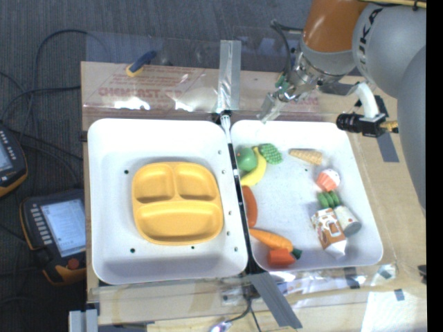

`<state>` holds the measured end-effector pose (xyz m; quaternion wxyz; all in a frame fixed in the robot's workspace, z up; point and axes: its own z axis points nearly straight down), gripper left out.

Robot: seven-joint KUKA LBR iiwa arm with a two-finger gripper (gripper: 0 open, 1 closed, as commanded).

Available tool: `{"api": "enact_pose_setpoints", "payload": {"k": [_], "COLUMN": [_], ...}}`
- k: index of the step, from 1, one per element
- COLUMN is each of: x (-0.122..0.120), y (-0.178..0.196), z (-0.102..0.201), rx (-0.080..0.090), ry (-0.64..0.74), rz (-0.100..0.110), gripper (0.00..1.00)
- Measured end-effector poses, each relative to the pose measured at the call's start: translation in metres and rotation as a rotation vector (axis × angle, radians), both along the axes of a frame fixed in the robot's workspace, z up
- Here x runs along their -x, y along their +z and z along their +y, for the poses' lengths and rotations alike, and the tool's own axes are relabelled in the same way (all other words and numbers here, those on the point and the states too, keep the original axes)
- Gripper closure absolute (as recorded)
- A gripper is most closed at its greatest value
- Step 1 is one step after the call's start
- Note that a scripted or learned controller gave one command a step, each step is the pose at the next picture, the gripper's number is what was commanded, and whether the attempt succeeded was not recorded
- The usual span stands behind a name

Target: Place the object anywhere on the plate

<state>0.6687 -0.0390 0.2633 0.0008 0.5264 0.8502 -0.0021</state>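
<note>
A yellow plate (176,203) with three compartments lies in the middle of the left bin (111,151), and nothing rests on it. The right bin (360,178) holds toy food: a green ball (246,160) on a yellow banana (256,173), a green bumpy piece (271,153), a tan cone (306,156), and a carrot (271,239). My gripper (270,109) hangs over the far rim of the right bin, near its left corner. It points down and left, with nothing seen in it.
Also in the right bin are a red and white ball (329,180), a small green piece (328,199), a milk carton (329,229) beside a can (348,221), an orange slab (250,206) against the left wall, and a red piece (280,256). A blue clip (140,61) lies on the cardboard behind the bins.
</note>
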Motion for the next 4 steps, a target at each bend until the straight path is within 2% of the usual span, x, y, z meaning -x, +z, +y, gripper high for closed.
{"api": "enact_pose_setpoints", "payload": {"k": [1, 2, 3, 4], "x": [0.096, 0.13, 0.129, 0.079], "y": [-0.001, -0.014, -0.014, 0.08], "z": [0.043, 0.113, 0.113, 0.057], "rx": [-0.004, -0.004, -0.004, -0.001], "ry": [0.135, 0.144, 0.143, 0.452], "rz": [0.0, 0.002, 0.002, -0.001], "gripper": [1.0, 1.0, 0.0, 0.0]}}
